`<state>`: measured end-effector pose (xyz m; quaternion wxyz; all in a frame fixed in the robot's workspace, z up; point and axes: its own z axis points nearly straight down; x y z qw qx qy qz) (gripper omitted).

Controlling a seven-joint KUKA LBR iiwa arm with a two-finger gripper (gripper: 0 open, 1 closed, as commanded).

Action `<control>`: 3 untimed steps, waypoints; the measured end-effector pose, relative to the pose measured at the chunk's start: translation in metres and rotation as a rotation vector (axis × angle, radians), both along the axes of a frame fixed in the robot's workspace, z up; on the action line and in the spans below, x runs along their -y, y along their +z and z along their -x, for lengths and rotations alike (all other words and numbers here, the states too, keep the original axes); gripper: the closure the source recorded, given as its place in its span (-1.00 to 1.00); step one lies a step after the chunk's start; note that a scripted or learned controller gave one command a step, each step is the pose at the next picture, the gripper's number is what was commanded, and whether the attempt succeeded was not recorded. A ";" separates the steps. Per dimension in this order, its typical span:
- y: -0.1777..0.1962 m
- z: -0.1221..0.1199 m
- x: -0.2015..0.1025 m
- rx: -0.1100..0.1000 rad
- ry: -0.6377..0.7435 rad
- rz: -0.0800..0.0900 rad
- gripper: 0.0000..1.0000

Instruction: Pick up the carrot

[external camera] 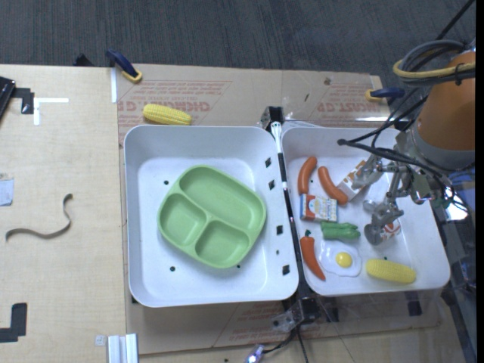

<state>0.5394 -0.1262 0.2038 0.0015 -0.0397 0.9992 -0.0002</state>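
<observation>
Two long orange pieces lie at the left of the right bin (431, 225). The one I take for the carrot (305, 174) lies nearly upright by the bin's left wall, and a similar piece (331, 184) slants just right of it. My gripper (376, 229) hangs low over the middle of the right bin, well to the right of and below both pieces and touching neither. A small red and white thing (390, 230) shows right beside the gripper's tip; I cannot make out what it is.
The right bin also has a small carton (319, 207), a green pepper (338, 231), a red chili (311, 257), a fried egg (342, 261) and a corn cob (390, 271). A green divided plate (212, 216) lies in the left bin. Another corn cob (167, 114) lies behind it.
</observation>
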 end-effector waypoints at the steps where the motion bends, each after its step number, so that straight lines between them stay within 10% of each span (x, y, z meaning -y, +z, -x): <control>1: -0.064 0.040 -0.029 -0.002 0.112 0.000 -1.00; 2: -0.105 0.046 0.000 0.006 0.143 0.002 -1.00; 3: -0.107 0.050 -0.031 0.011 -0.116 0.001 -1.00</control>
